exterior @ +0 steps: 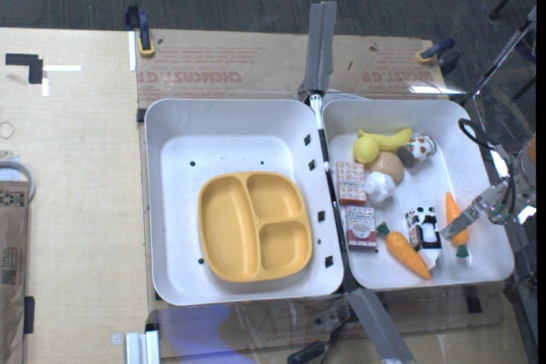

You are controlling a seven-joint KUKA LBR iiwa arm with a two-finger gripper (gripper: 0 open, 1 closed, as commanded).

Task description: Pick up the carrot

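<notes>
Reaching for the carrot [408, 255], which is lying near the front wall of the right bin [486, 273], I am judging a straight descent best, closing across its thick end. It is looking orange, tapered, green-tipped, touching the black-and-white toy [424, 228]. My gripper [465, 222] is hovering nearby; its opening I cannot tell.

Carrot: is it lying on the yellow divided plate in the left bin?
No. The carrot lies in the right bin beside a small carton, while the yellow divided plate sits apart in the left bin.
</notes>
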